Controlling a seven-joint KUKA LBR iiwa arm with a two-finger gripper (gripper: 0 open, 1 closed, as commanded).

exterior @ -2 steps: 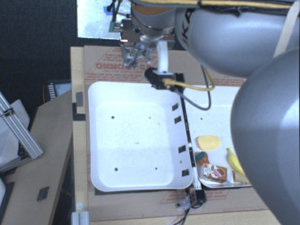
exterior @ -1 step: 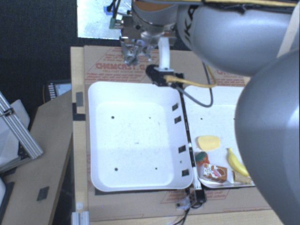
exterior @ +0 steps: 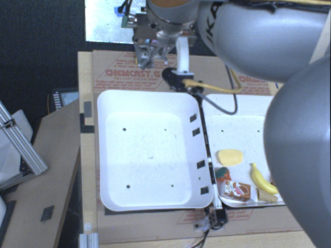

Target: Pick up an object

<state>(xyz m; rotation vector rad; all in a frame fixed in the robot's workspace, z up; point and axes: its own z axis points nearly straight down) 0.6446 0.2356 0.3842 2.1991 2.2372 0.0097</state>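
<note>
Objects: four small items in the right bin [exterior: 243, 119], grouped in its near part; none in the tool.
Count: one banana [exterior: 262, 179], one pale yellow rounded piece [exterior: 230, 157], one flat printed packet [exterior: 237, 190], one small red and green item [exterior: 222, 174].
Banana: yellow, curved, lying flat, one end towards the packet, the other near the bin's front edge.
Yellow piece: smooth, oval, just beyond the red and green item; apart from the banana.
Packet: red, white and brown print, at the bin's front, just beside the red and green item.
Bins: two, white, shallow, side by side on cardboard with red lettering; left bin [exterior: 150, 154] shows bare floor with a few dark dots.
Divider: the two rims meet in a line carrying dark clips.
Tool [exterior: 150, 56]: over the cardboard beyond the far edge of the left bin, well apart from all four items; whether its fingers are apart or together cannot be told.
Arm [exterior: 258, 30]: grey, large in view, covering the right bin's right side.
Cable [exterior: 217, 89]: yellow and grey, looping over the far rim of the right bin.
Surface [exterior: 57, 154]: tan.
</note>
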